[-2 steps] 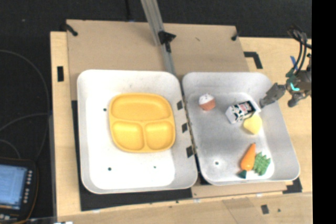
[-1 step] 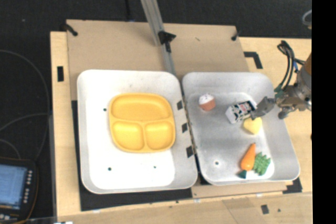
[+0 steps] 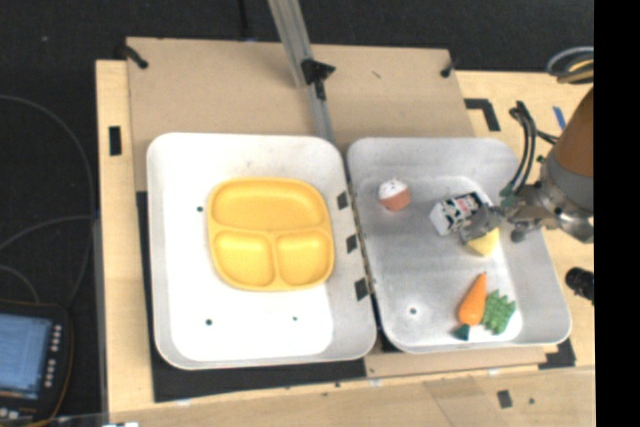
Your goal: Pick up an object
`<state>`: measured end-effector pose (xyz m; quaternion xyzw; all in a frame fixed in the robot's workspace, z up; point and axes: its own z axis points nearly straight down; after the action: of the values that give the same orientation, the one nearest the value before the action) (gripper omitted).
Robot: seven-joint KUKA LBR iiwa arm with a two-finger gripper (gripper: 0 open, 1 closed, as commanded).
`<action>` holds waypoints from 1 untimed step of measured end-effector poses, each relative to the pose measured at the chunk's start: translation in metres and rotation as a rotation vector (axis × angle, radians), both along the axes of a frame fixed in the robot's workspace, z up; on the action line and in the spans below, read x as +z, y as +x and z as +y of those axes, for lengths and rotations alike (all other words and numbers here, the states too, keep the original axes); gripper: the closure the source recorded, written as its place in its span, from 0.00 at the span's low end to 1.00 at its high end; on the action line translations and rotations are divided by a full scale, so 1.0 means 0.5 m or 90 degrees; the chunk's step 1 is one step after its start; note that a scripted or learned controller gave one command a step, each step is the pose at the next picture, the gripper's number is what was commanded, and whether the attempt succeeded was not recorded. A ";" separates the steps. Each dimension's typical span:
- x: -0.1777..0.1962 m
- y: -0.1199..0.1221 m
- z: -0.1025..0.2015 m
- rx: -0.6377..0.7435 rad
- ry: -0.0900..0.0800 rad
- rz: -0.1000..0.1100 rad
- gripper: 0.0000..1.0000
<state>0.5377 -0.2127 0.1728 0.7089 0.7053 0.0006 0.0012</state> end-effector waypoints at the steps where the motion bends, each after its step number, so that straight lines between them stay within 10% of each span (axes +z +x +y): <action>1: -0.087 0.010 0.001 0.001 0.000 0.003 0.00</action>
<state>0.5428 -0.2123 0.1292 0.7085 0.7057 -0.0013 -0.0005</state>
